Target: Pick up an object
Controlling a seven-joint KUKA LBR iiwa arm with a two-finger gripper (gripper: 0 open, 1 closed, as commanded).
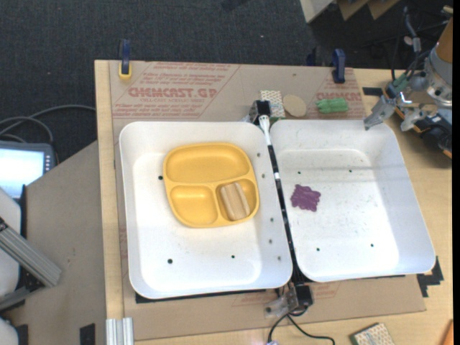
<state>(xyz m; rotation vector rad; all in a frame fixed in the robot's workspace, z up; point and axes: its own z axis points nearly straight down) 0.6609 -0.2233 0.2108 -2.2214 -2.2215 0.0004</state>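
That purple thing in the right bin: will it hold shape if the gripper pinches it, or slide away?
The purple piece lies flat with a ragged outline, so it is probably thin and soft, likely to flop. It looks light, so a push may skid it across the smooth right bin. It seems unlikely to roll.

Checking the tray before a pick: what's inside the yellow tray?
The yellow tray sits in the left bin. Its lower right compartment holds a tan block. What's beneath the block is covered.
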